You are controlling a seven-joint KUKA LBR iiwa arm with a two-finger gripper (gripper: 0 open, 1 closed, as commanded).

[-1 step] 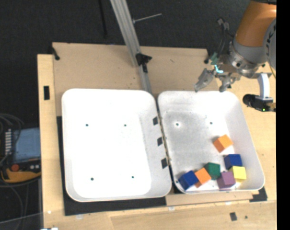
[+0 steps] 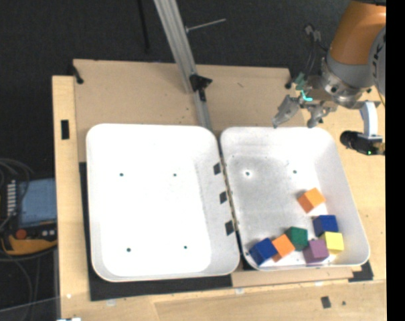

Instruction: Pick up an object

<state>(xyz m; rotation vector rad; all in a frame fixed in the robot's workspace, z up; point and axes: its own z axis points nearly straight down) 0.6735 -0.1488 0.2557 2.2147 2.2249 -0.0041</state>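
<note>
Wooden bench (image 2: pixel 256 79) holds two white bins; the right bin (image 2: pixel 269 179) has colored blocks (image 2: pixel 302 239). No writing shows. Gripper (image 2: pixel 297 118) hangs open, holding nothing.

No lettering, label, brand mark or number could be read anywhere in this view. The coloured blocks showed plain faces, the two white bins carried only small dark dots, and the device at the left edge was too small and blurred to make out any writing.
</note>
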